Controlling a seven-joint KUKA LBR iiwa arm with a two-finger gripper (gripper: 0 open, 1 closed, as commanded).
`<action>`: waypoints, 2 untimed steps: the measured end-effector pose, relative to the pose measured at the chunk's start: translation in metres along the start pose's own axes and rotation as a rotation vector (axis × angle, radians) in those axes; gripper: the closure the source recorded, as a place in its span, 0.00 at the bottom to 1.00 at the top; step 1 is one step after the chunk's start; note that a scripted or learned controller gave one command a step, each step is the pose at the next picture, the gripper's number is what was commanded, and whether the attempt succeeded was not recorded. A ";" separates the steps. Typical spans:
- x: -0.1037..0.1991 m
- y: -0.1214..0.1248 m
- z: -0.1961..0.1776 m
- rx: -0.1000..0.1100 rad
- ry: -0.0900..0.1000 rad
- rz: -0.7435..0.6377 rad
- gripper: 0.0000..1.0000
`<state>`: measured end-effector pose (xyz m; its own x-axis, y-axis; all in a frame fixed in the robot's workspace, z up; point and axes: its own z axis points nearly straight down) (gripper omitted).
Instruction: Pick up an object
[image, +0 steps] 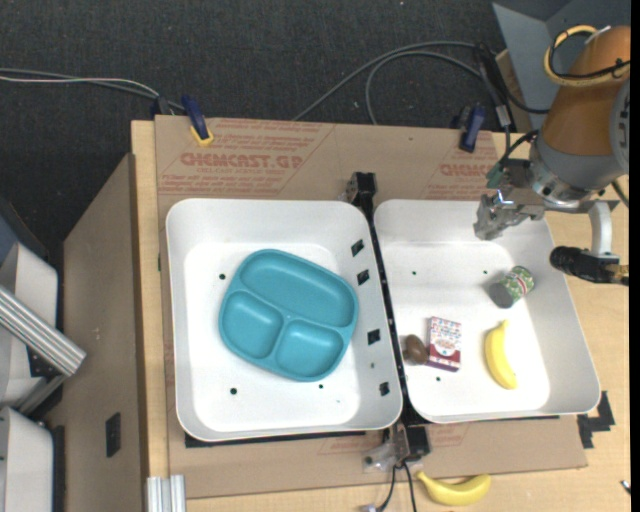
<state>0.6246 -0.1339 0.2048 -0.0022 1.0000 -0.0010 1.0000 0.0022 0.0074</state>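
Several small objects lie in the right bin. They are a yellow banana, a red and white box, a brown lump touching the box's left side, and a green and grey can on its side. My gripper hangs over the bin's far right part, up and left of the can and apart from it. It carries nothing that I can see. The orange band of the arm rises behind it at the upper right.
A teal divided plate lies in the left bin. A black divider separates the two bins. A second banana lies outside the bins at the bench's front edge. Blue clamps and cables sit at the back.
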 end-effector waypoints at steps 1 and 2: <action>0.057 -0.009 -0.003 0.010 0.004 -0.004 1.00; 0.122 -0.009 -0.013 0.007 0.005 -0.006 1.00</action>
<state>0.6148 -0.0123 0.2176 -0.0081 1.0000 0.0036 1.0000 0.0081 0.0008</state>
